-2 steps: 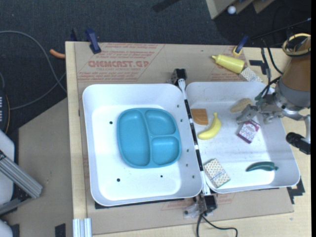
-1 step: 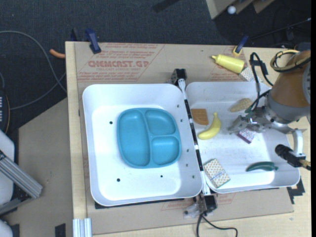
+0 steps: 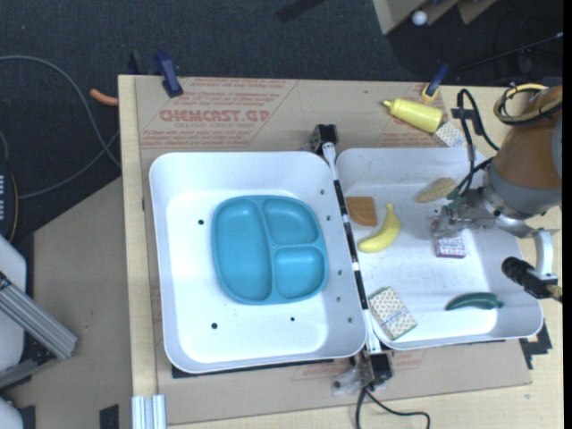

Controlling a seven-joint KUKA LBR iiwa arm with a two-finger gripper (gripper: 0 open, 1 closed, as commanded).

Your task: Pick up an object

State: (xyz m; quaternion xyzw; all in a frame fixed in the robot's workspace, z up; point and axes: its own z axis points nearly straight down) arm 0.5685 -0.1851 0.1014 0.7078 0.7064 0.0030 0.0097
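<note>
The gripper [image 3: 450, 219] is lowered into the right bin [image 3: 420, 164], just above a small packet [image 3: 450, 247] — finger state cannot be told. A banana [image 3: 382, 231] lies left of the packet.

A robotics lab or test cell. The desk [image 3: 268, 105] is a plain board printed with red trade lettering, standing on dark carpet [image 3: 71, 16]. Blue clamps [image 3: 166, 73] grip the desk's far edge, and loose cables [image 3: 54, 96] trail over the carpet to the desk's left. An aluminium framing rail [image 3: 36, 320] lies off the desk's near left corner.
</note>
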